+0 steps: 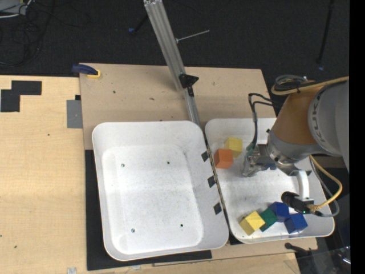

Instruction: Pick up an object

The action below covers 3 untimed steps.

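Observation:
In the right bin (251, 198) lie several small blocks. A yellow block (233, 145) and an orange block (223, 158) sit near the bin's upper left. At the front lie another yellow block (250, 222), a green one (267, 217) and two blue ones (280, 210) (295, 223). My gripper (250, 168) reaches down from the grey and orange arm (302, 124) to the bin floor, just right of the orange block. Nothing shows between its tips.
The left bin (151, 190) is beside the right one, with black clips (211, 180) along the shared edge. A slanted aluminium rail (170, 44) rises behind the bins. Cables hang near the arm's wrist (254, 119).

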### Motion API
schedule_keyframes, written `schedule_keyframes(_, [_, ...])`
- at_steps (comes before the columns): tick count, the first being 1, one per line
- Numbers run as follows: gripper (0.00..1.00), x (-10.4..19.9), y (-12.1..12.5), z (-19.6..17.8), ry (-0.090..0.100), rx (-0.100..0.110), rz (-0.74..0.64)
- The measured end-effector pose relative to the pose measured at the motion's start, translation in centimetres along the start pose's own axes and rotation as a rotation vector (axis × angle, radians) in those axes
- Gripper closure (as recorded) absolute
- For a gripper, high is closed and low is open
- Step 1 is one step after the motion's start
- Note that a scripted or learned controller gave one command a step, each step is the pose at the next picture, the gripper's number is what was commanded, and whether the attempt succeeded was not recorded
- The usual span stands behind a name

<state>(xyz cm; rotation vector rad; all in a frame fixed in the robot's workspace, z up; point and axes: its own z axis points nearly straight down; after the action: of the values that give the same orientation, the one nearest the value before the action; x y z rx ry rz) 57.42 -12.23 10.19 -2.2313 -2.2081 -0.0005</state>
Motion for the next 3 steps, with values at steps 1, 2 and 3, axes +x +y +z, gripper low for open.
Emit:
schedule_keyframes(1, [1.0, 0.0, -0.6, -4.4, -0.002, -0.002, 0.0])
schedule_keyframes(2, [1.0, 0.1, 0.3, -10.3, -0.002, -0.004, -0.011])
schedule_keyframes(3, [1.0, -0.1, 0.3, -12.3, -0.002, -0.002, -0.012])
